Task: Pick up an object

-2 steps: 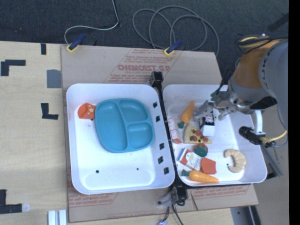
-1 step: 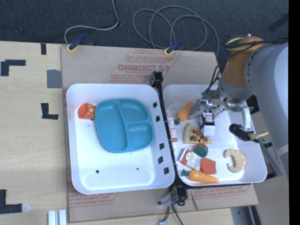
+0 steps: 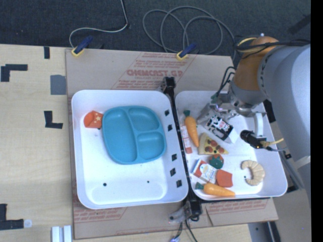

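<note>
Progress: early stage by my reading; nothing is lifted, and every toy lies on a bin floor.
Arm: grey body with orange band (image 3: 252,67) enters from the frame's right and hangs over the upper part of the right bin (image 3: 275,178).
Gripper: gripper (image 3: 220,121) sits low over the upper middle of the right bin; it looks black and white from above, and I cannot tell how it is set.
Held item: none seen in its grasp.
Nearest candidates: pizza slice (image 3: 211,145) just below the gripper, upper carrot (image 3: 191,130) just to its left.
Other right-bin items: croissant (image 3: 254,171) at lower right, lower carrot (image 3: 219,190) along the bottom edge, red block (image 3: 224,178) above it, small carton (image 3: 206,172) beside that, green-and-red piece (image 3: 217,161) in the middle.
Left bin: left bin (image 3: 126,195) holds a blue divided plate (image 3: 133,134) and an orange-red toy (image 3: 93,119) at its upper left, well apart from the arm.
Remaining: settle on one item, grasp it, raise it clear of the bin.
</note>
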